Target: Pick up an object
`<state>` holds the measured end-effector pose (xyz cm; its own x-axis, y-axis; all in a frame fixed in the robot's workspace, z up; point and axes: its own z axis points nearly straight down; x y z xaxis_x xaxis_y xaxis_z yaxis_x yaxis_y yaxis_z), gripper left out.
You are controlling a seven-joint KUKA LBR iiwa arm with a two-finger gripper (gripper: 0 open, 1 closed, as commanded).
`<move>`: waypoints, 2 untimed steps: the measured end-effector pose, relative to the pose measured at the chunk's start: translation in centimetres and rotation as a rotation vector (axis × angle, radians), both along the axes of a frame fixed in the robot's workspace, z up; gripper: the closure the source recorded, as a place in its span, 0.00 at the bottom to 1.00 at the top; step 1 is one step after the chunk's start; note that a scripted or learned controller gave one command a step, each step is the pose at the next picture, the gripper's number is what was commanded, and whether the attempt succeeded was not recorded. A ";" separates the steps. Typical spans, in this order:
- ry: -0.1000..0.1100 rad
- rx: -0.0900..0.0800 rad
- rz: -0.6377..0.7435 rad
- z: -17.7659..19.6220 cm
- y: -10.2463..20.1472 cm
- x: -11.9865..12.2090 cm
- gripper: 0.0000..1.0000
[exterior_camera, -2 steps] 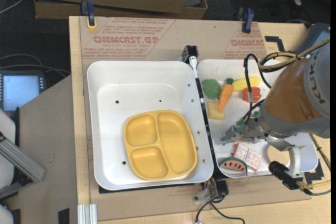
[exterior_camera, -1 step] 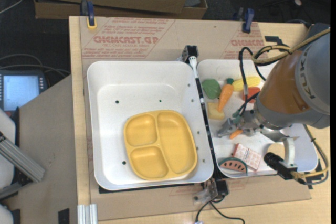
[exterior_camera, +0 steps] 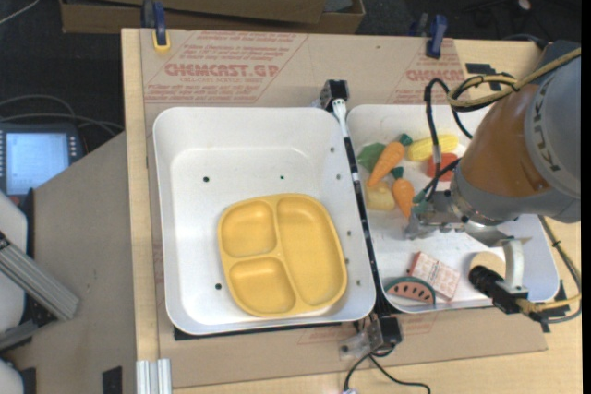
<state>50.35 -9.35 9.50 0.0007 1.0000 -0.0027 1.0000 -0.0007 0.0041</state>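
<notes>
STAGE: approach, nothing lifted | ARM: gripper [exterior_camera: 417,219] is hovering low in the right bin [exterior_camera: 545,268], just beside the orange carrot [exterior_camera: 404,195] | FINGERS: state cannot be told | REMAINING: closing on an object, lifting | LEFT BIN [exterior_camera: 175,198]: is holding the yellow tray [exterior_camera: 282,252]

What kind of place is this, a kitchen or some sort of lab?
Most likely a robotics lab bench, not a kitchen: a robot arm reaches over two white bins, the food looks like toys, and the board beneath is clamped to the bench.
</notes>
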 end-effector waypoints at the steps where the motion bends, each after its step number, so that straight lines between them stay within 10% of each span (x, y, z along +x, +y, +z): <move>1: 0.001 0.000 0.000 -0.1 0.0 0.0 0.00; 2: 0.000 0.000 0.001 -1.1 -3.6 5.5 0.00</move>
<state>55.88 -12.92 8.43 -0.0007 1.0000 -0.0029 1.0000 0.0008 0.0042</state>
